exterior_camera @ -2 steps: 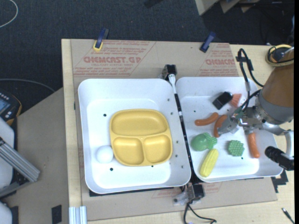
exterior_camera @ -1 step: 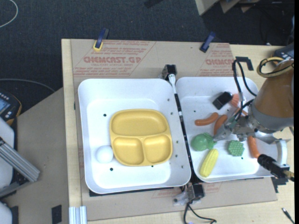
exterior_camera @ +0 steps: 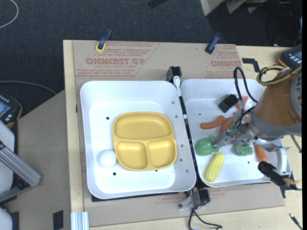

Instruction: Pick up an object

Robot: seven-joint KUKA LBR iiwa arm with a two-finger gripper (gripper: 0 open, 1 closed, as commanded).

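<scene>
Pincer (exterior_camera: 229, 137) state cannot be told; it is seen low in the right bin (exterior_camera: 201, 92). Bench (exterior_camera: 144, 56) is surfaced with printed brown board; dark carpet (exterior_camera: 72, 8) is seen beyond.

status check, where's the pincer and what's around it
Pincer low in right bin, among toys. Green toy just left of it, corn below, sausage above. Nothing seen held.

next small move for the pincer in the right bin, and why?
Probably ease the pincer down onto the green toy. It sits just left of the tips in the right bin, nearer than the corn cob or the sausage. I see nothing between its fingers.
</scene>
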